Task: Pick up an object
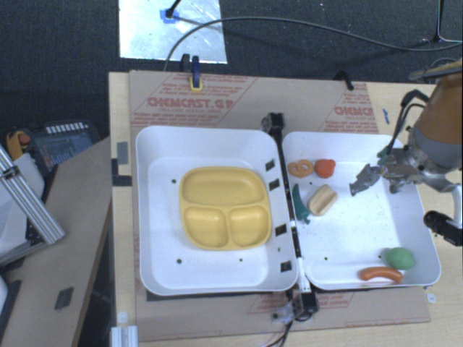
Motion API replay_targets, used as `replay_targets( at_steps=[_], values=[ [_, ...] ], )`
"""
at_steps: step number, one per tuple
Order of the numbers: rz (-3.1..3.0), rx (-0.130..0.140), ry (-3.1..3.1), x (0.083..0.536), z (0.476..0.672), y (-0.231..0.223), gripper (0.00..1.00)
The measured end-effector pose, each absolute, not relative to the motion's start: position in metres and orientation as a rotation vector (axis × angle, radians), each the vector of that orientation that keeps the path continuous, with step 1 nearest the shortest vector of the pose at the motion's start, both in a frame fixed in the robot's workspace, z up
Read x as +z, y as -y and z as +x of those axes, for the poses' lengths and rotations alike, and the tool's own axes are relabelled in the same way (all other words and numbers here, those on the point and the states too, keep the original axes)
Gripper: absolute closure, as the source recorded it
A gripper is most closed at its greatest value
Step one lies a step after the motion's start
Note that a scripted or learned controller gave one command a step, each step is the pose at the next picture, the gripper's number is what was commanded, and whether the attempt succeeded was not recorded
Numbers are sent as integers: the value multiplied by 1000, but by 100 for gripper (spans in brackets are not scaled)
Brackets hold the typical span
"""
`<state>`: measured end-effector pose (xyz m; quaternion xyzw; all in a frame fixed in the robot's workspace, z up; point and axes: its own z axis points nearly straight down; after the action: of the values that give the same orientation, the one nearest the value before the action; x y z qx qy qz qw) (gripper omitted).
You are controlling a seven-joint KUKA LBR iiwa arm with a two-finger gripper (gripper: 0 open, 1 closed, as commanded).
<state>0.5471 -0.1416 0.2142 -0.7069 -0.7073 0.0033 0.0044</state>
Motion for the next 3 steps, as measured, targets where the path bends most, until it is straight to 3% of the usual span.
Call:
replay_targets(
  at_steps=[1,3],
  values=[
    [-2219,-1,2226,221,550,141,0],
    [-2218,2,2220,109,535,133,0]
  ],
)
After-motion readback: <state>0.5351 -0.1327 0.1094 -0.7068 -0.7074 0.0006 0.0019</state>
